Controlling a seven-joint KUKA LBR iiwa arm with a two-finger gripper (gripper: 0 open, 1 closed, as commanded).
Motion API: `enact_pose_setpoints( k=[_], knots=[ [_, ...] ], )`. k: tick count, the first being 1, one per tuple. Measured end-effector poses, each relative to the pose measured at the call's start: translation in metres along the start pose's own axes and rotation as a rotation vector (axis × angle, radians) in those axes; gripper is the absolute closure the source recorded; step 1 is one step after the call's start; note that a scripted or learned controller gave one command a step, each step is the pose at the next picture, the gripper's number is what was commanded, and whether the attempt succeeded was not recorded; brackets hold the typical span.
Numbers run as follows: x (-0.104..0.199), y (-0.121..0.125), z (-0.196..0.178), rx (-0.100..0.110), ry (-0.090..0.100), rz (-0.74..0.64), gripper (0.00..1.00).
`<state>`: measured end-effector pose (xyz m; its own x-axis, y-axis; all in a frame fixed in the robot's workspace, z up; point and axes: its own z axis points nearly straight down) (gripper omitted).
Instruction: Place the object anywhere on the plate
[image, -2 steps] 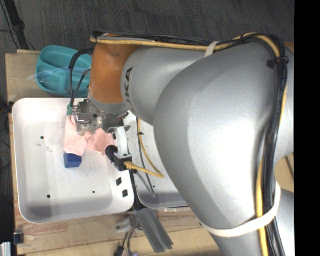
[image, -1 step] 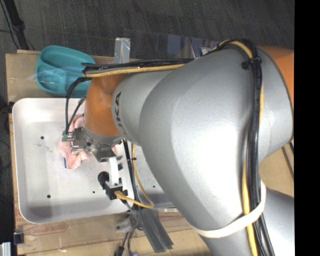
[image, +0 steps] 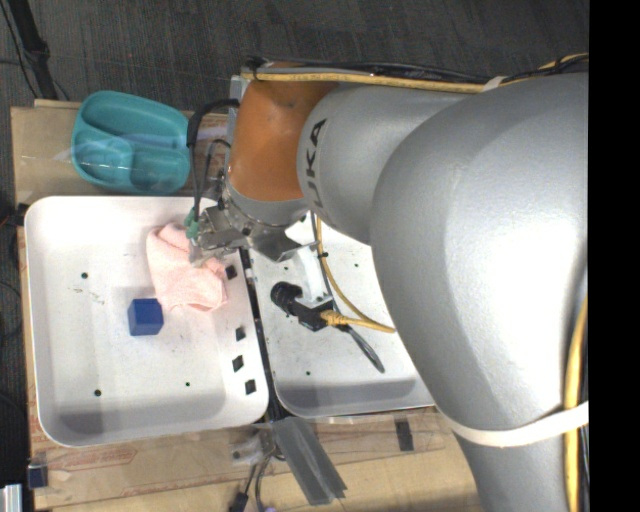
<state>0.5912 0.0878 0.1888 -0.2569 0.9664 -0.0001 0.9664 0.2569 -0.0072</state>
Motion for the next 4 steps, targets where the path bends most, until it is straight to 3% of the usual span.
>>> enact_pose_setpoints(
  k=[1, 2, 3, 4],
  knots=[
    [-0.013, 0.020, 0.000, 0.000, 0.000, 0.040, 1.00],
    [0.038, 0.016, 0.013, 0.002, 0.000, 0.117, 1.00],
    [0.119, -0.059, 0.050, 0.001, 0.000, 0.214, 1.00],
    [0.043, -0.035, 0.000, 0.000, 0.000, 0.084, 1.00]
  ],
)
